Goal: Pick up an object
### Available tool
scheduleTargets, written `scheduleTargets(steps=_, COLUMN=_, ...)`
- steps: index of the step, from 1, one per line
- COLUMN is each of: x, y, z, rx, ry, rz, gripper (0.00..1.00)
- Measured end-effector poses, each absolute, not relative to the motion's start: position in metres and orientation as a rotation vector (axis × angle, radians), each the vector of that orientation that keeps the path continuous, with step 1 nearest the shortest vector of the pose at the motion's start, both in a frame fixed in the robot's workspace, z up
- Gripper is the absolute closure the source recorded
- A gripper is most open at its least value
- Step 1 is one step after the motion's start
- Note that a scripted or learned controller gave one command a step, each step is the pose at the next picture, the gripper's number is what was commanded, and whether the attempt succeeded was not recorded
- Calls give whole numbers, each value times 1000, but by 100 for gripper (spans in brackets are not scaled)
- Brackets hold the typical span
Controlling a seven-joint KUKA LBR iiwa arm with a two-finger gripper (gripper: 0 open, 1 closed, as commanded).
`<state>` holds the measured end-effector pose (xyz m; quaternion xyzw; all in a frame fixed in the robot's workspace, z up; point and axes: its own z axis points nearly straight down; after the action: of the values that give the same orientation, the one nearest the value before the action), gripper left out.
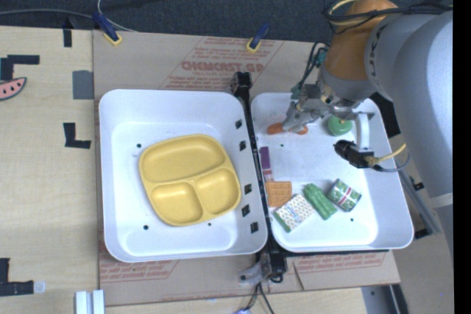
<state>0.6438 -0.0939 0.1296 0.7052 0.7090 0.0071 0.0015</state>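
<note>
Fingers (297, 121) low in the right bin (390, 228), near its back left part, tips right at a small orange object (275, 129) lying on the bin floor; can't tell if the fingers are spread or pressed together, and no object is visibly between them. Gripper hangs from the grey arm (412, 77), orange band (353, 40) above the wrist. A green round object (339, 124) sits just right of the fingers. Front of the same bin: orange cracker-like square (279, 193), patterned white packet (294, 212), green stick (320, 201), small green-labelled can (344, 195), all near each other. A thin purple piece (264, 158) lies by the left wall. Left bin (118, 158) holds a yellow divided tray (190, 178). Both bins rest on cardboard on the tabletop (44, 195)
</note>
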Motion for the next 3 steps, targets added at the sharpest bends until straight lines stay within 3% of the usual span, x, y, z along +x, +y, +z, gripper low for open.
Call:
scheduleTargets(steps=1, x=644, y=-94, z=129, rx=2213, ry=2225, rz=22, gripper=0)
scheduleTargets(steps=2, x=666, y=-96, z=93, rx=2206, ry=2211, rz=14, gripper=0)
scheduleTargets(steps=3, x=662, y=-94, z=99, rx=2224, ry=2229, rz=-7, gripper=100)
